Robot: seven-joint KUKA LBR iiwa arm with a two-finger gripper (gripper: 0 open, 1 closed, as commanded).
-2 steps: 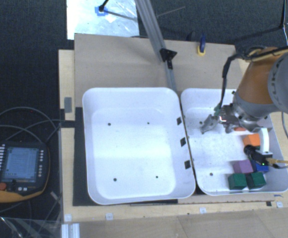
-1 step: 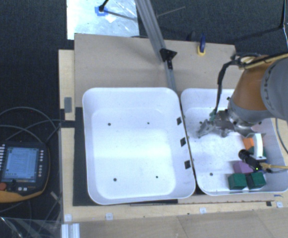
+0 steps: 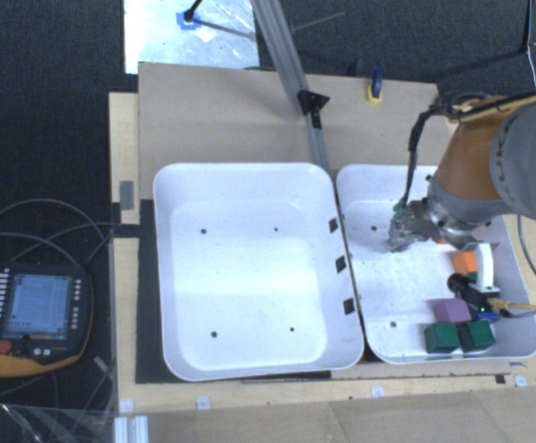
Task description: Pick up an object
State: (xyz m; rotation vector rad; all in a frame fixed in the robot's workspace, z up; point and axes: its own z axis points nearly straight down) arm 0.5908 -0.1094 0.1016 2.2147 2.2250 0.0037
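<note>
Blocks sit in the right bin (image 3: 378, 335), bunched near its front right corner, and we see none of them in the gripper (image 3: 400, 236). We cannot tell how the gripper is set, because it is small and dark from up here. It hangs low over the bare white floor of the right bin, near the back left part, well apart from the blocks.

Two green blocks (image 3: 458, 337) lie side by side against the front edge of that bin. A purple block (image 3: 452, 311) rests just behind them, touching or nearly touching. An orange block (image 3: 465, 262) lies further back, close to the right edge, partly hidden by a white and black part of the arm. We see a yellow cable (image 3: 526, 308) run out past the right rim.

The grey arm (image 3: 526, 155) comes in from the right, with its orange band (image 3: 466, 164) above the wrist.

The left bin (image 3: 249, 178) sits beside the right one, their rims touching in the middle. Both rest on a tan bench (image 3: 240, 109). A handheld control pad (image 3: 33, 319) lies on the dark floor to the left of the bench.
</note>
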